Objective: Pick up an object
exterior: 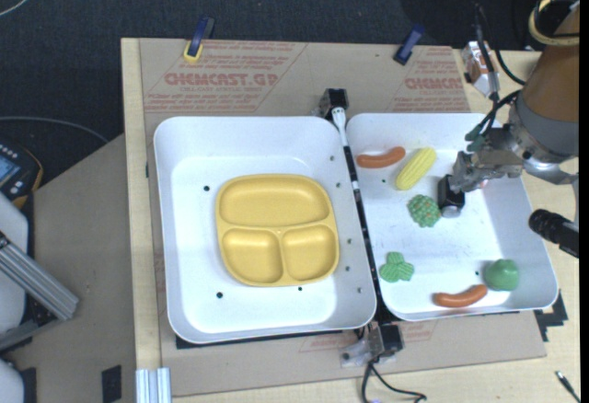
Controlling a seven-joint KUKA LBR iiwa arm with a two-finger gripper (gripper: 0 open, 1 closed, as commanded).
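The black pincer (pixel 451 194) is seen low inside the right white bin (pixel 538 249), right of centre in the frame; whether it is open or closed cannot be told. A bumpy green toy vegetable (pixel 424 210) lies just beside it, at its lower left, possibly touching. A yellow corn cob (pixel 416 167) lies near, to the upper left. A yellow compartment plate (pixel 275 228) is set in the left white bin (pixel 184 208).

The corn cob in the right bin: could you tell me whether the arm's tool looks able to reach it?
Probably yes. The corn cob lies uncovered beside the tool, with only a sausage touching its far end.
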